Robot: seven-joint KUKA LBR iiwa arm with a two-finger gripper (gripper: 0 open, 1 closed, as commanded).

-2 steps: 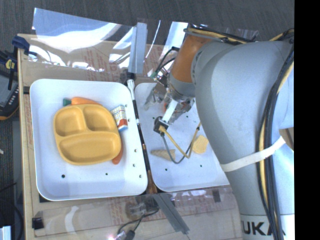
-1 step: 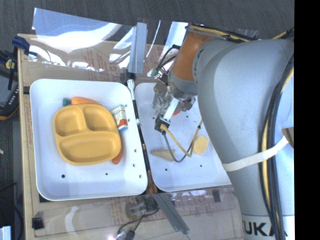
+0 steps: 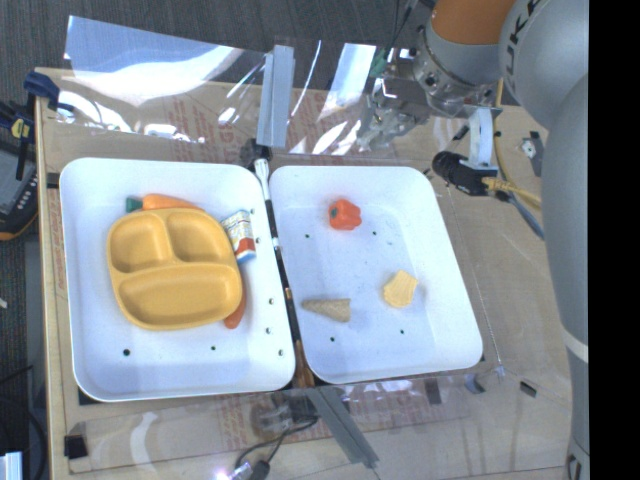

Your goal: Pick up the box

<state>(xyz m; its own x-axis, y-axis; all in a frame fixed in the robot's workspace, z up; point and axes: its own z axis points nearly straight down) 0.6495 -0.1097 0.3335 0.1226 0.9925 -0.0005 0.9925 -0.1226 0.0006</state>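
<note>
We see the small box (image 3: 239,236) in the left bin (image 3: 90,363), wedged against the yellow divided plate (image 3: 175,269). Our gripper (image 3: 388,118) hangs beyond the right bin (image 3: 440,343); its grip we cannot tell. A descent could strike the plate's rim and shove the box away.

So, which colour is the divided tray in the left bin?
Yellow. The tray shows best in the camera view, lying in the left bin.
</note>
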